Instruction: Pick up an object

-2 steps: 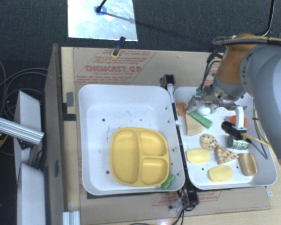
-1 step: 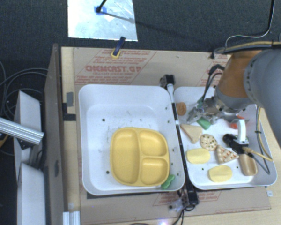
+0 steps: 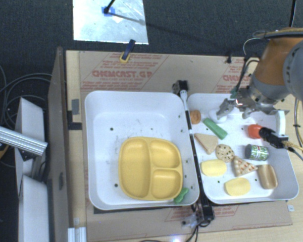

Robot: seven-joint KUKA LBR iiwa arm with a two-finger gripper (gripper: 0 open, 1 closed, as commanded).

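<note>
Pincer (image 3: pixel 228 110) hangs low over the right bin (image 3: pixel 293 183), near its far left corner, just above the green stick (image 3: pixel 214 128); whether it is wide or narrow I cannot tell; nothing is seen held. Probably this is the approach; next it must descend onto one piece. Brown cookie (image 3: pixel 195 117) and triangular wedge (image 3: pixel 206 142) crowd close; the yellow tray (image 3: pixel 150 168) lies in the left bin (image 3: pixel 106 105).
</note>
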